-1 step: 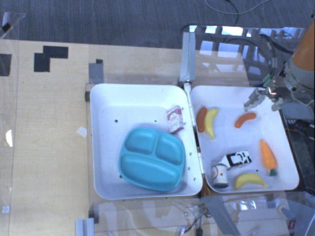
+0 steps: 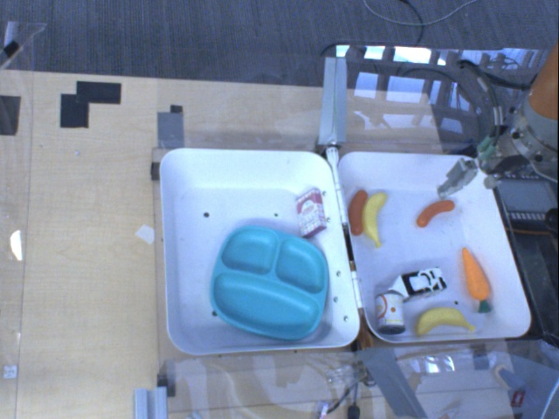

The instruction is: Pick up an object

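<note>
Above the right bin's (image 2: 522, 319) far edge, the gripper (image 2: 458, 178) hangs spread, empty.

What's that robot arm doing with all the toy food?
A robot arm is reaching in from the right, and its gripper hangs over the top right corner of the right bin. It isn't holding anything. The closest thing to it is a small sausage. That bin also has another sausage, two bananas, a carrot, a toy car and a little can. The left bin holds a blue tray and a small packet.
</note>
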Robot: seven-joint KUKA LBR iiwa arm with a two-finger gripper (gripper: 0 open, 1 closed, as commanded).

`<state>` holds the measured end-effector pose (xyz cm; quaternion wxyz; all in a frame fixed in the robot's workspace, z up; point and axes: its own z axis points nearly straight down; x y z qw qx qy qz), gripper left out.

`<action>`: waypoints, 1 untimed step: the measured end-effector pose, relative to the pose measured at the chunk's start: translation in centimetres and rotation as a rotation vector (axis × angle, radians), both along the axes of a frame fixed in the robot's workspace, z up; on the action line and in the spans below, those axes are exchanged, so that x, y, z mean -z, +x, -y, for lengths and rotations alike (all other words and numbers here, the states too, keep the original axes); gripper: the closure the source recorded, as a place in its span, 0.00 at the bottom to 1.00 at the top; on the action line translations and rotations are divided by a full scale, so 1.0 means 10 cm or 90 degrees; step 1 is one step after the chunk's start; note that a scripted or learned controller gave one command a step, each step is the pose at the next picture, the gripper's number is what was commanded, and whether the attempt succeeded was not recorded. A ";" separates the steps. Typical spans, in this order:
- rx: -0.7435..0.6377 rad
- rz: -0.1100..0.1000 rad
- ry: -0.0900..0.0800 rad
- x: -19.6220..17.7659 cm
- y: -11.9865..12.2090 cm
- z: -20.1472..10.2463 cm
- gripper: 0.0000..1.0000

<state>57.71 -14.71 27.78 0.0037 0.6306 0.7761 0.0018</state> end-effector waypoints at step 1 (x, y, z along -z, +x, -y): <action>0.012 -0.003 0.001 0.79 0.10 0.11 0.00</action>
